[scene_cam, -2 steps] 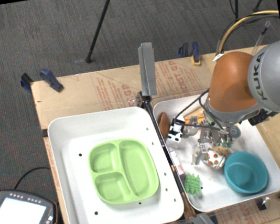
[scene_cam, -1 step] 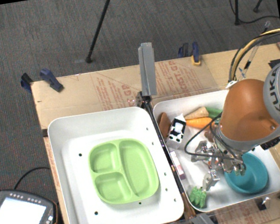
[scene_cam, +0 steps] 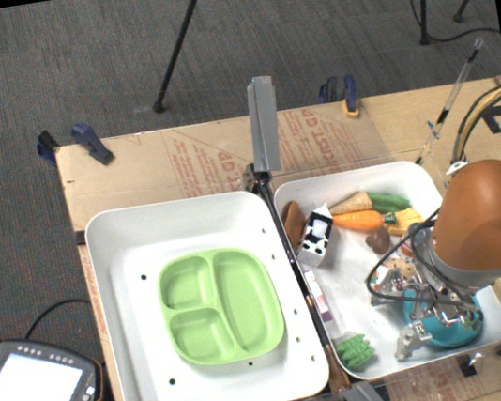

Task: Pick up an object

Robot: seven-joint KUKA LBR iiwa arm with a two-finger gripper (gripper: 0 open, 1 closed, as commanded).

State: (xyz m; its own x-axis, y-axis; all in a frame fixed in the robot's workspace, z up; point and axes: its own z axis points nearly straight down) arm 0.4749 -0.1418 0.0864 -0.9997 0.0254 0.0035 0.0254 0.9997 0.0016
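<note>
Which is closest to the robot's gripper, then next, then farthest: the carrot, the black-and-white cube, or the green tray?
From the gripper, low in the right bin:
1. Carrot, up near the right bin's far side.
2. Black-and-white cube, by the right bin's left wall.
3. Green tray, over in the left bin.

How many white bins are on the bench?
2: the left bin holds a green divided plate; the right bin holds assorted small items, with the arm above its right side.
</note>
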